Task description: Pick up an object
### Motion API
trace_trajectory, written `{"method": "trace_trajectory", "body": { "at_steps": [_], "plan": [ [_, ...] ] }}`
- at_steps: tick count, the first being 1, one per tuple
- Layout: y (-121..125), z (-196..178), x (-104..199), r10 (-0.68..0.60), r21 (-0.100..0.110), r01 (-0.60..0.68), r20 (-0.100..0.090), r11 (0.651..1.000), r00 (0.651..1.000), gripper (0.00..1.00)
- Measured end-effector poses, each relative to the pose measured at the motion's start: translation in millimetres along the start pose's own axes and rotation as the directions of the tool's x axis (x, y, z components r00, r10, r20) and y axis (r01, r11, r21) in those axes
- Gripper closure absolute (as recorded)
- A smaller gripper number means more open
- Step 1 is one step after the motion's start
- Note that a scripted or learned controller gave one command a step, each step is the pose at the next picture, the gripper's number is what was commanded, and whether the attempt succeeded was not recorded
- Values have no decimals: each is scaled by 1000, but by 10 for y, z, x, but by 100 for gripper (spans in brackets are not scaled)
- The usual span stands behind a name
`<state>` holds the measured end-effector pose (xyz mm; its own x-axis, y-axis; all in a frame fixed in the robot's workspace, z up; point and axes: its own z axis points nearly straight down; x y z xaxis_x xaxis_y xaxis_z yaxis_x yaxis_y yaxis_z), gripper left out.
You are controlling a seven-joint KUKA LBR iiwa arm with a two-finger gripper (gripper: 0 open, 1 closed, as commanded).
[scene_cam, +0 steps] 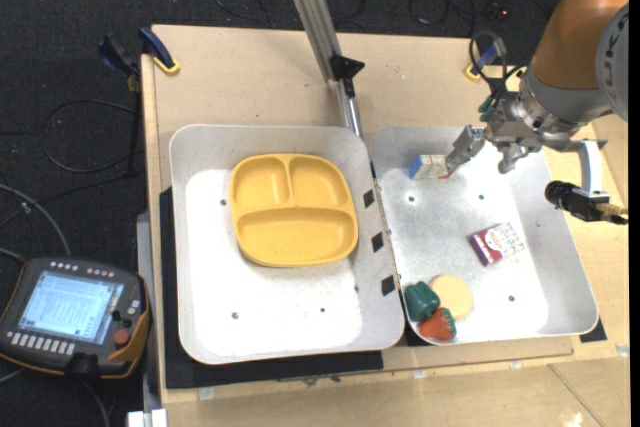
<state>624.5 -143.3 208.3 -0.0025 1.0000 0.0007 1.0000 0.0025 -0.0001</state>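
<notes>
My gripper hangs over the back of the right bin, fingers spread open with nothing between them. Its left finger points down beside a small white and blue carton, just right of it. A maroon and white packet lies mid-bin, in front of the gripper. In the bin's front left corner sit a green pepper, a pale yellow disc and a red-orange piece, all close together.
The left bin holds a yellow divided plate. A metal pole slants down to the gap between the bins. A teach pendant lies off the bench at the lower left.
</notes>
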Motion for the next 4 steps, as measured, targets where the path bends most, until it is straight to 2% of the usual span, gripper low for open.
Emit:
{"method": "trace_trajectory", "body": {
  "at_steps": [1, 2, 3, 4],
  "plan": [
    [0, 0, 0, 0, 0, 0, 0, 1000, 1000, 0],
    [-76, 617, 31, 2, 6, -2, 0, 1000, 1000, 0],
    [-85, 1153, 40, 2, 4, -2, 0, 1000, 1000, 0],
    [-68, 1014, 36, 3, -2, -3, 1, 1000, 1000, 100]
  ]
}}
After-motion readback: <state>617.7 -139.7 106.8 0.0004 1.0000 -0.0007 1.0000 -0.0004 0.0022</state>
